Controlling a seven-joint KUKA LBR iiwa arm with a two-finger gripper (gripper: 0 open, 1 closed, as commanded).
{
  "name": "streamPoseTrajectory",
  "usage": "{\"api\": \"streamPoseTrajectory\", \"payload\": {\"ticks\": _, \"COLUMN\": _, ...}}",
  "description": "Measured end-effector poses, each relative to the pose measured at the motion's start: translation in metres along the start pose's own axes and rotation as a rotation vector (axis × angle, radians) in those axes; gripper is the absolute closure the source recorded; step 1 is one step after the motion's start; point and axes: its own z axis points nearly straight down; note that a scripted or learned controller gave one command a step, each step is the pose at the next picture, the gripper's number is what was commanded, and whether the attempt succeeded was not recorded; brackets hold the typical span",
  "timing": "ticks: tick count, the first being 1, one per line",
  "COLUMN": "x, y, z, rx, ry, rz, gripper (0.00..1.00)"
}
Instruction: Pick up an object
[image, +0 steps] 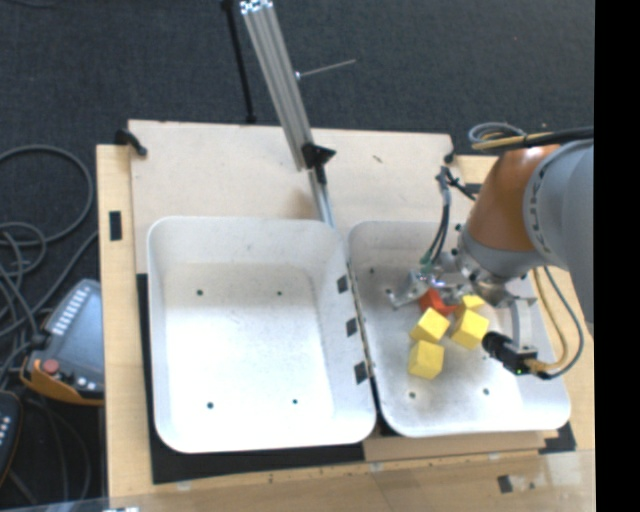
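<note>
In the right bin (400, 415) lie three yellow blocks: one in the middle (432, 325), one to its right (471, 329), and one nearer the front (425, 360). A small red-orange object (435, 299) sits just behind them, partly covered by the gripper (440, 288). The gripper hangs low over that red-orange object, at the end of the grey arm with its orange band (505, 205). The arm hides the spot where the gripper meets the objects.
The left bin (160, 300) stands beside the right one, their rims touching at the centre. A slanted aluminium post (285, 95) rises behind the bins. Cables (545, 350) trail from the wrist over the right bin's right side. A teach pendant (70, 340) lies off the bench's left.
</note>
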Motion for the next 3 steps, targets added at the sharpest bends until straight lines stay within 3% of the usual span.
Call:
{"api": "streamPoseTrajectory", "payload": {"ticks": 1, "x": -0.007, "y": 0.015, "z": 0.005, "rx": -0.004, "ry": -0.003, "rz": 0.001, "gripper": 0.0}}
{"api": "streamPoseTrajectory", "payload": {"ticks": 2, "x": -0.003, "y": -0.057, "z": 0.027, "rx": 0.022, "ry": 0.006, "rz": 0.005, "gripper": 0.0}}
{"api": "streamPoseTrajectory", "payload": {"ticks": 3, "x": -0.016, "y": -0.04, "z": -0.027, "rx": 0.015, "ry": 0.004, "rz": 0.001, "gripper": 0.0}}
